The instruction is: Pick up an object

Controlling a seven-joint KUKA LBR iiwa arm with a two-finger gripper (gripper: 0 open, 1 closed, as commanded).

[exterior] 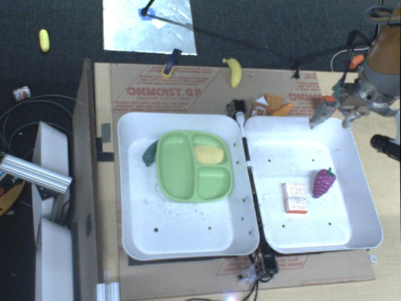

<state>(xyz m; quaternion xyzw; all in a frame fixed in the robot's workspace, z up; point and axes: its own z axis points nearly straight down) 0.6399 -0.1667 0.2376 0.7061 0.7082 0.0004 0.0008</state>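
Hand point(334, 112) open, holding nothing, over far edge of right bin point(351, 231). Grapes point(323, 182) beside box point(294, 197) in it.

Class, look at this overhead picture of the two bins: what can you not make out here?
- Arm: cut off by the right and top edges.
- Dark green thing: partly hidden by the green tray; kind unclear.
- Box: print too small to read.
- Small thing on the floor at left: too small to identify.
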